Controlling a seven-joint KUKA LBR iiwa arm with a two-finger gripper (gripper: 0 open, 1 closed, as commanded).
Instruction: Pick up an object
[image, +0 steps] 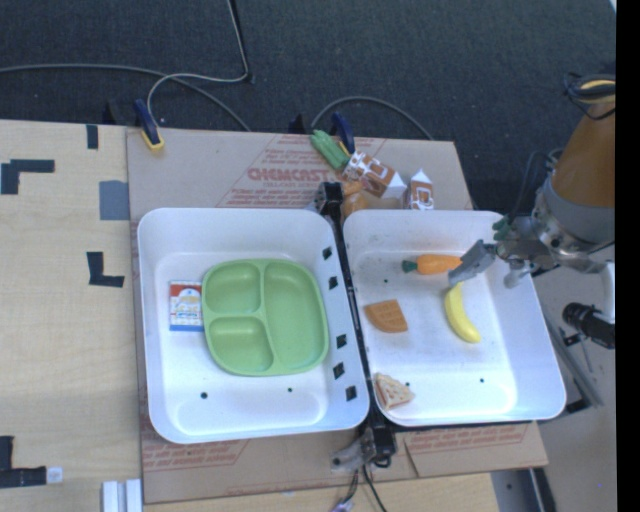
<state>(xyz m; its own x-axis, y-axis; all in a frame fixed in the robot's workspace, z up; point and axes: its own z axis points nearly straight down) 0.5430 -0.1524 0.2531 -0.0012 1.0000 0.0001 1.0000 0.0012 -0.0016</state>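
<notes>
The right bin (500, 400) holds an orange carrot (432, 265) with a green top, a yellow banana (461, 314), a brown piece of toast (386, 317) and a sandwich wedge (392, 391). My gripper (492, 270) hangs over the bin's upper right part, just right of the carrot and above the banana's top end. Its fingers (474, 263) stand open with nothing between them; the left one is close to the carrot's right tip.
The left bin (170, 400) carries a green divided plate (266, 316) and a small printed box (185, 306). Behind the bins lie a green item (330, 149) and small cartons (372, 177) on cardboard. The arm's orange band (590, 160) is at the right edge.
</notes>
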